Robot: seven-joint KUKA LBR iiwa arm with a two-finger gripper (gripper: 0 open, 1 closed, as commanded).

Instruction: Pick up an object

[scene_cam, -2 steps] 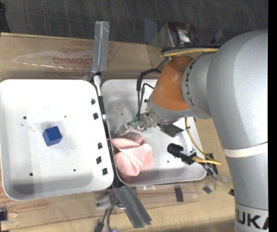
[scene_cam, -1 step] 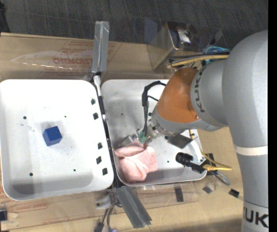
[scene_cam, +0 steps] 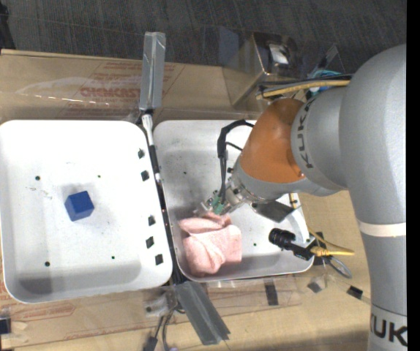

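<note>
A blue cube lies in the left bin, left of its middle. A crumpled pink cloth rests at the front of the right bin. My gripper is low in the right bin, its tip at the cloth's upper edge, under the orange wrist band. The wrist and arm cover much of the right bin's right half. Nothing shows lifted off the bin floor.
A metal divider runs between the two bins. Brown cardboard lies behind them. The big grey arm fills the right side above the bench.
</note>
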